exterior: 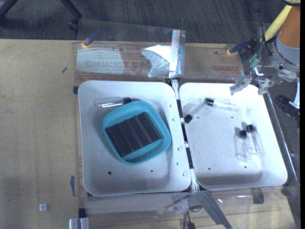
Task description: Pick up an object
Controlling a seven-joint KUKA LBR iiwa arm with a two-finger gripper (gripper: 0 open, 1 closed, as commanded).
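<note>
**Arm waits at the far corner of the right bin**

From where I stand, the gripper (251, 80) hangs over the far right corner of the right bin (224, 168), close to its rim. I see nothing between its fingers; if they are apart or closed, I cannot tell from here.

In the right bin lie small clear things with dark caps. Two clear vials (247, 140) rest side by side near the right wall. A clear syringe-like tube (219, 104) lies near the far edge, and another clear piece with a dark end (193, 112) lies slanted near the left wall.

In the left bin (93, 171) a teal container with a dark ribbed inside (136, 131) sits tilted in the middle. A clear tube (114, 101) lies just behind it.
</note>
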